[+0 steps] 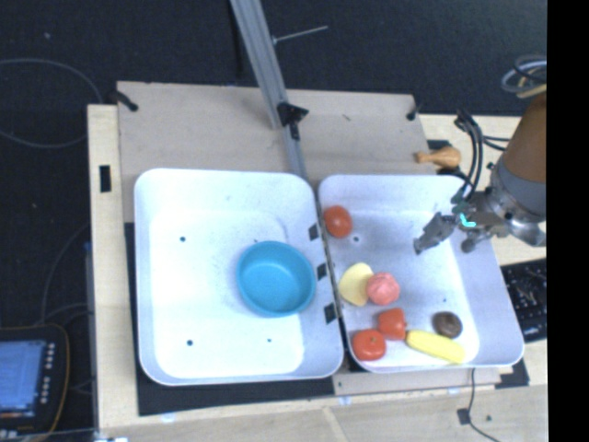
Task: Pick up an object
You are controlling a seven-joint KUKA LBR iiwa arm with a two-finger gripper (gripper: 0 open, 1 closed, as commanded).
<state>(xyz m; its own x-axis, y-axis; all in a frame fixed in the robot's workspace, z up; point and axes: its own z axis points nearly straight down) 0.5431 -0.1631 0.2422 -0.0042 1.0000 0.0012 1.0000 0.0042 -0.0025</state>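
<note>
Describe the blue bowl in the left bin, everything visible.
The blue bowl is round, plain and glossy, plastic by the look, a uniform sky blue with no markings. It sits upright, opening up, nothing visible inside. It rests on the floor of the left bin, toward that bin's right side, near the wall shared with the right bin but apart from it. Nothing else touches it; the gripper is over the right bin, well away.
</note>
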